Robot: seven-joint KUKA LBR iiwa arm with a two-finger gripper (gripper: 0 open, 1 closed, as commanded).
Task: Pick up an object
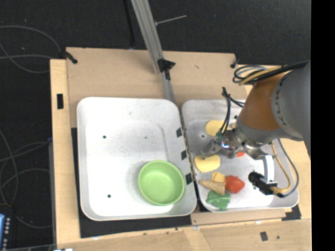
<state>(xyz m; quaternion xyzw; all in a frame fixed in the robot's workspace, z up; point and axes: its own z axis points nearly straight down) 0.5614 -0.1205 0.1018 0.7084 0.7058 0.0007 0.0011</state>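
My gripper reaches down into the right bin, over its middle. Just below and left of it lies a pale yellow rounded piece. Another yellow piece lies just above the gripper, partly behind cables. Toward the bin's front are a tan cone-shaped piece, a small yellow-orange bit, a red piece and a green leafy piece. A small orange-red thing peeks out beside the wrist. The view shows nothing held.
A green bowl sits at the front right of the left bin. A metal pole slants up from between the bins at the back. The arm's bulk covers the right bin's right side.
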